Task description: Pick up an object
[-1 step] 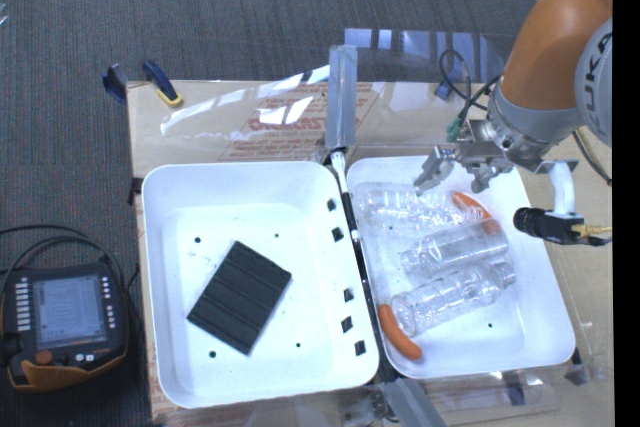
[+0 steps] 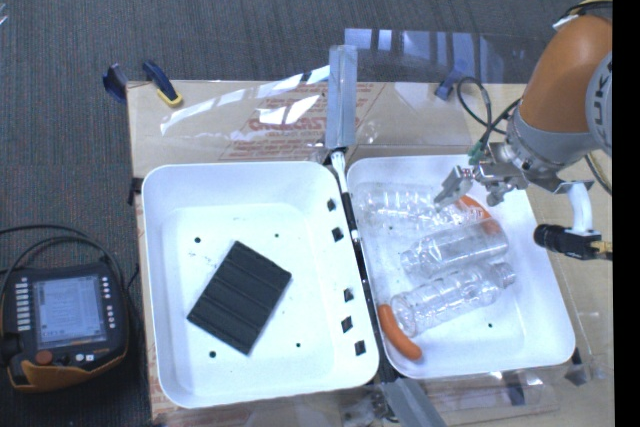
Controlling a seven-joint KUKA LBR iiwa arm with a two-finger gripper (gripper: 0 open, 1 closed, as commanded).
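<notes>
The gripper is seen poised over the far side of the right bin, fingers parted, nothing held. Clear plastic bottles lie just beneath. The approach is judged underway; descent and closing are called for next

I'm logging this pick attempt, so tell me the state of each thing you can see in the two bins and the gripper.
Black pad: flat in the left bin, tilted diagonally.
Clear bottles: lying on their sides, piled in the right bin.
Orange piece: lying at the bottles' near end.
Gripper: above the right bin's far side, over the bottles.
</notes>
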